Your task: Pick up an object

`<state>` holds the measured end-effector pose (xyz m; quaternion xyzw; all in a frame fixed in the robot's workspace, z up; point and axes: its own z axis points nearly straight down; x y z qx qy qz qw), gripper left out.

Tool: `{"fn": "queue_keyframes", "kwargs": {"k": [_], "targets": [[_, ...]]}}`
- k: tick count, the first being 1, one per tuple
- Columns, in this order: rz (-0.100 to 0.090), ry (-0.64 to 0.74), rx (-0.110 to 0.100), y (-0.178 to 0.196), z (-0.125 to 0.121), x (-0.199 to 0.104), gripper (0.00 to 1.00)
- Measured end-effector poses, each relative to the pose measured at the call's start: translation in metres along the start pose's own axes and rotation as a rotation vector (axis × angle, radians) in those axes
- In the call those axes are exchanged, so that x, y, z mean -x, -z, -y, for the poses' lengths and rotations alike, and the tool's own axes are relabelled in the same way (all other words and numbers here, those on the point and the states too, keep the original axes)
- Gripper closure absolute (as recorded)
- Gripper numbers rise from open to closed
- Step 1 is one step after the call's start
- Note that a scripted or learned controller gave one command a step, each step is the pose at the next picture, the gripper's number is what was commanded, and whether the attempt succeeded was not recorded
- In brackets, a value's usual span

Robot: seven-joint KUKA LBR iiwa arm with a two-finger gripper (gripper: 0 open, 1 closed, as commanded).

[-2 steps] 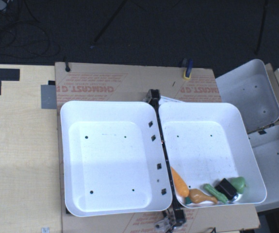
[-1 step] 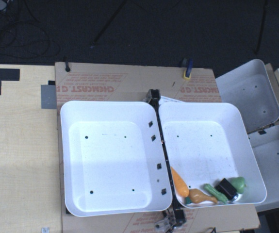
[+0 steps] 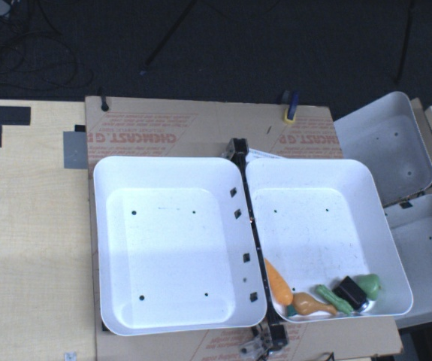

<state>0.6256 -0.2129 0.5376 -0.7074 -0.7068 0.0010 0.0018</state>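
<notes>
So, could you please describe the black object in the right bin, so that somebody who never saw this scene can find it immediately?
Start from the right bin of the two white bins and look at its near corner, where a few small objects lie together. The black object is a small dark block among them, lying over the green item. It is the sole black piece; its neighbours are green or orange.

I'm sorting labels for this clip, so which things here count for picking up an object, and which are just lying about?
For the job:
- orange carrot-shaped toy
- tan piece
- green toy
- black block
- right bin holding them all

Lying about:
- left bin
- cardboard sheet
- blue clamp
- wooden bench
</notes>
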Motion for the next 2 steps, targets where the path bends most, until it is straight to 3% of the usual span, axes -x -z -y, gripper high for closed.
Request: {"fn": "queue_keyframes", "kwargs": {"k": [1, 2], "targets": [[0.002, 0.005, 0.002, 0.0, -0.02, -0.001, 1.0], [0.0, 0.0, -0.001, 0.0, 0.003, 0.0, 1.0]]}}
